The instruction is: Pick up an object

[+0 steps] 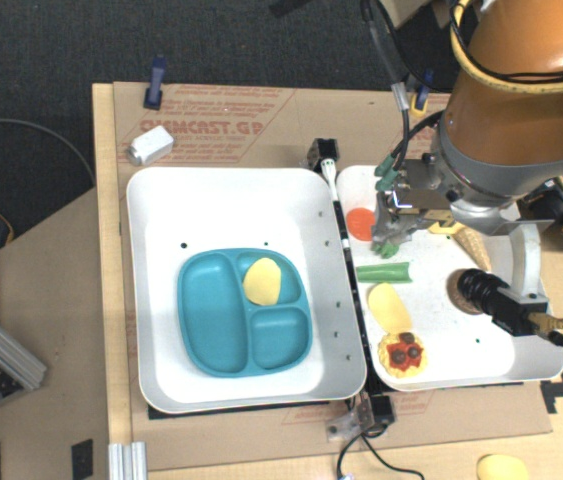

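Note:
The right bin [481, 368] holds an orange round piece [359, 224], a green stick [382, 271], a yellow oblong piece [389, 308], a small tart with red berries [402, 353] and a beige cone [468, 240]. My gripper [392, 240] hangs low over the bin's far left part, between the orange piece and the green stick and just above the stick. The arm's body hides the back of this bin. No object shows in the gripper's grasp.
The left bin [156, 268] bears a blue divided plate [211, 318] with a yellow lemon-like piece [262, 281] in its upper right compartment. On the cardboard behind lie a small white block [151, 145] and a blue clip [155, 81].

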You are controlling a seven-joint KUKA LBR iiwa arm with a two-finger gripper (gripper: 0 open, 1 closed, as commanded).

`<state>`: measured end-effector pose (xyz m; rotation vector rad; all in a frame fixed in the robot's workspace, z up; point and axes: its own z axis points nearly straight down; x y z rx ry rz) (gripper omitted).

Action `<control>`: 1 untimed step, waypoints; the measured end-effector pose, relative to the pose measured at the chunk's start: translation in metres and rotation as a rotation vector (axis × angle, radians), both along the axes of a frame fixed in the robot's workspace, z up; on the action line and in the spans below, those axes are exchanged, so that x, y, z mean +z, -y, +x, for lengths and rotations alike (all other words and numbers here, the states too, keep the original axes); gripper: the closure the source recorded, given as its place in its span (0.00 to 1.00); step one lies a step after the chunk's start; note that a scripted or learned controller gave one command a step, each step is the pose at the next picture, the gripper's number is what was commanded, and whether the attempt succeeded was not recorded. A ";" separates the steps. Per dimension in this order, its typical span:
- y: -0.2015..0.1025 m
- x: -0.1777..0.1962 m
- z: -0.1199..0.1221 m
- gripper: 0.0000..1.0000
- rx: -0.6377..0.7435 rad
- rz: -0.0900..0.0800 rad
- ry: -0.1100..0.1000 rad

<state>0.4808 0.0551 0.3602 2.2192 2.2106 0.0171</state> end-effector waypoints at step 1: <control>0.002 0.039 -0.001 1.00 0.004 -0.001 -0.008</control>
